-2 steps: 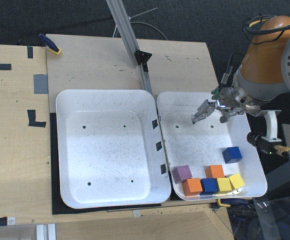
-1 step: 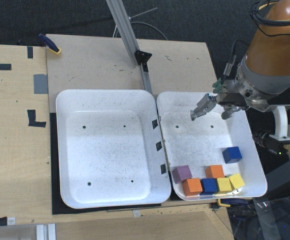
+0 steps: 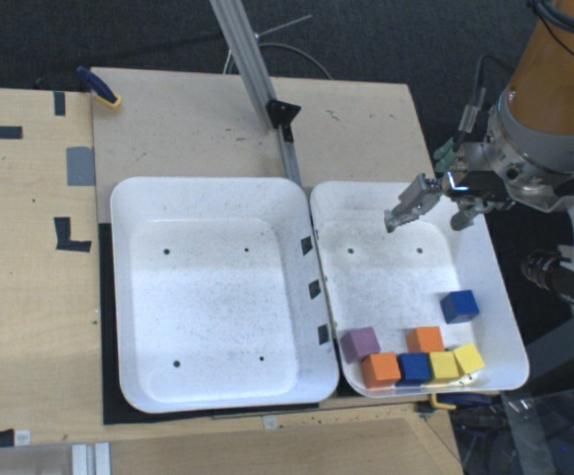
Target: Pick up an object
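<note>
Here, blocks [image 3: 416,356] lie (clustered) below hand [image 3: 433,209].

Blocks [image 3: 413,356] cluster at the right bin's [image 3: 485,265] near edge; the tool [image 3: 428,209] hovers over its far half.

White bins [image 3: 208,196] hold orange [image 3: 380,368], blue [image 3: 459,306] and yellow blocks [image 3: 443,365], one seemingly purple block [image 3: 360,342].
</note>
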